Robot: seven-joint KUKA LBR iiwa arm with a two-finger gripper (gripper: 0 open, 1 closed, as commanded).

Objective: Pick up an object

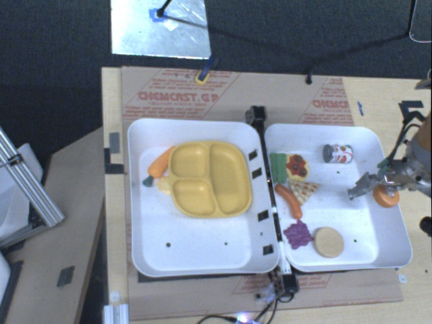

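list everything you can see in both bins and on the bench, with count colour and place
left bin: 1, white, left half of bench
right bin: 1, white, right half
tray: 1, yellow, three compartments, in left bin
carrot: 1, orange, left bin, at tray's left edge
can: 1, silver and red, right bin, on its side
pizza slice: 1, right bin, left part
sausage: 1, red-orange, beside pizza slice
grapes: 1 bunch, purple, near front
cookie: 1, tan, right of grapes
orange disc: 1, right edge, by hand
hand: 1, grey, over right bin
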